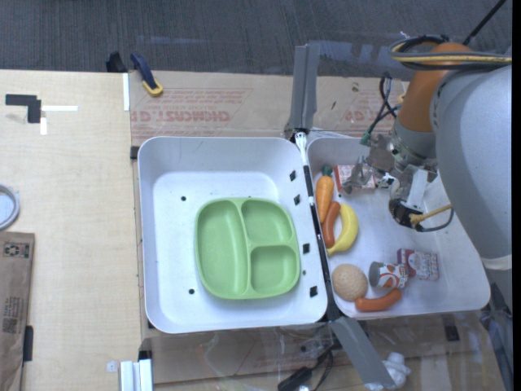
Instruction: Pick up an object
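Observation:
My gripper (364, 175) hangs low over the back of the right bin (456, 296), just right of a red and white packet (345, 173) lying at the bin's back left. An orange carrot (324, 195) lies along the bin's left wall. Beside it are a red-orange sausage shape (330, 225) and a yellow banana (348, 228). Toward the front sit a tan round ball (350, 281), an orange-red sausage (378, 301) and a red and white pouch (405, 269). The grey arm with its orange band (423, 96) covers the bin's back right.
The left bin (163, 218) holds a green divided plate (248, 247). A grey bar (303, 88) stands behind the wall between the two bins. A cable loop (419, 214) hangs from the wrist over the right bin. A blue and yellow clamp (145, 75) lies on the bench behind the left bin.

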